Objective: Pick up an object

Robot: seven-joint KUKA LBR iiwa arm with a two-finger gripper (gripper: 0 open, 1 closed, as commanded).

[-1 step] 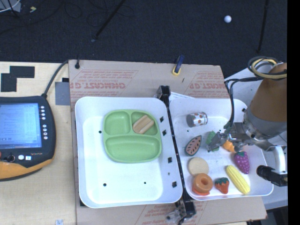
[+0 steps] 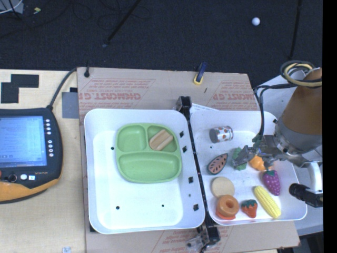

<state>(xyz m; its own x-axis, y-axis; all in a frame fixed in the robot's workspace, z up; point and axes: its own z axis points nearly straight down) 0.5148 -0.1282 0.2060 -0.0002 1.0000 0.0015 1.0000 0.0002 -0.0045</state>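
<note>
Toy strawberry point(image 2: 249, 207), corn cob point(image 2: 267, 201) and donut point(image 2: 227, 206) lay along the right bin's point(image 2: 208, 191) near edge, none lifted. Gripper point(image 2: 243, 157) was down among the items mid-bin, beside an orange toy point(image 2: 257, 163) and purple grapes point(image 2: 271, 182); can't tell its grip state. Judged: pick not done, nothing visibly held; green divided plate point(image 2: 147, 165) sat in the left bin point(image 2: 105, 204).
</note>
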